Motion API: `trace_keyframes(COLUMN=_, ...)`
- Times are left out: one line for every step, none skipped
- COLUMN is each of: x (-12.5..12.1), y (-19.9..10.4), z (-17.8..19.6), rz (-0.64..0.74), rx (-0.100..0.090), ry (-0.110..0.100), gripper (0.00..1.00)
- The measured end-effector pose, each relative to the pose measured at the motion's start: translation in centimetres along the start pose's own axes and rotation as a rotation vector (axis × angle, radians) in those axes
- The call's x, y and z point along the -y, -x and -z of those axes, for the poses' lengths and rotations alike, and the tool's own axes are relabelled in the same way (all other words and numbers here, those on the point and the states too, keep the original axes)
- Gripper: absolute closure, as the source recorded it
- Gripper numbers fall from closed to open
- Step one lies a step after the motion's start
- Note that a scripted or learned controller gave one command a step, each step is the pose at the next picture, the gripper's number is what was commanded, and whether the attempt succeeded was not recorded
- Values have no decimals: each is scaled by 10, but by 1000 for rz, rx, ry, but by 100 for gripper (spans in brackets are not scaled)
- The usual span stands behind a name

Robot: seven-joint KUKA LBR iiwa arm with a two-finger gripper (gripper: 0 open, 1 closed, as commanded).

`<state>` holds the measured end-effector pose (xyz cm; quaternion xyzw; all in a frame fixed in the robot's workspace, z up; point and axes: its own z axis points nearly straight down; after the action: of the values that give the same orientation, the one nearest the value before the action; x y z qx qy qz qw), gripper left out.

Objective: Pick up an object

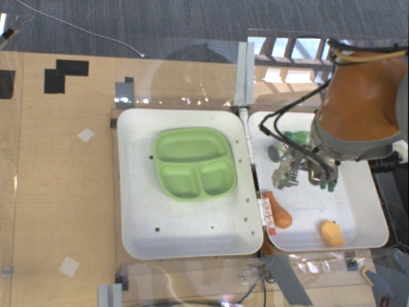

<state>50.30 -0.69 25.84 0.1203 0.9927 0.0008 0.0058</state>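
My gripper (pixel 300 174) hangs over the upper middle of the right bin (pixel 364 238), below the orange band of the arm. A green object (pixel 295 137) lies just behind it, partly hidden by the arm and cables. An orange carrot-like piece (pixel 278 212) lies at the bin's left wall, below and left of the gripper. A small yellow-orange lump (pixel 331 233) rests near the bin's front edge. Nothing is visibly held.
The left bin (pixel 137 229) holds a green three-compartment plate (pixel 193 163). A metal divider (pixel 251 171) separates the two bins. Black cables loop at the arm's left side. The wooden bench stretches to the left.
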Motion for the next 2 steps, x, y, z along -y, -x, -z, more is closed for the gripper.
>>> trace_keyframes(x=-8, y=-16, z=9, rz=209, rx=-2, ry=0, gripper=100)
trace_keyframes(x=30, y=-7, z=1, rz=548, rx=-2, ry=0, gripper=100)
